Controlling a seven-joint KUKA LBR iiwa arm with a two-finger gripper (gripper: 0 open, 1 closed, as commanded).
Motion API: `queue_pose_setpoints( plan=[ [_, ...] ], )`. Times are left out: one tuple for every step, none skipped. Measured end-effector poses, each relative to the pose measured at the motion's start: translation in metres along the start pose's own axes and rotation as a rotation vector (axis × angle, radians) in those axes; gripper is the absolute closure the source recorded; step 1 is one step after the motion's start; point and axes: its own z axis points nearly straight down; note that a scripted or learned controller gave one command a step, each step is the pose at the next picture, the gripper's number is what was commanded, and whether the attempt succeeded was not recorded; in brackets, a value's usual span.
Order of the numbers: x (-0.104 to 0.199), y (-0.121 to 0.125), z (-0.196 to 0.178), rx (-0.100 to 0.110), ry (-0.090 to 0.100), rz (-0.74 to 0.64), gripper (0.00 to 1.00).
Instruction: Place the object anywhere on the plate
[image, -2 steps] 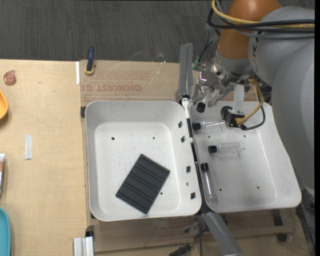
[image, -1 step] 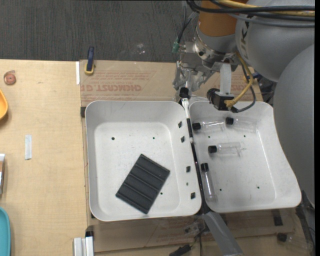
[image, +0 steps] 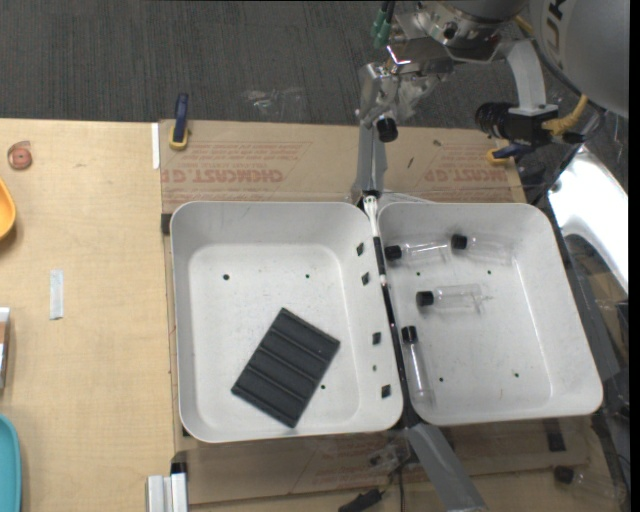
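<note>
A dark ribbed rectangular plate (image: 287, 366) lies tilted on the floor of the left bin (image: 200, 300), towards its front. My gripper (image: 384, 98) hangs high above the back edge of the bench, over the seam between the two bins. It is shut on a clear tube (image: 384, 112) that points down, with its black cap (image: 386, 128) at the lower end. The plate is far from the gripper, forward and to the left.
The right bin (image: 540, 330) holds three more clear tubes with black caps: one at the back (image: 425, 248), one in the middle (image: 455, 297), one along the left wall (image: 414, 362). Cardboard lies behind the bins, a wooden table to the left.
</note>
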Motion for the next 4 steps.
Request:
queue_pose_setpoints(
  plan=[
    [0.049, 0.013, -0.001, -0.006, -0.002, -0.992, 1.0],
    [0.049, 0.014, -0.009, -0.007, -0.003, -0.992, 1.0],
    [0.127, 0.025, 0.01, -0.004, 0.0, -1.126, 1.0],
    [0.126, 0.026, 0.001, -0.006, -0.002, -1.124, 1.0]
  ],
)
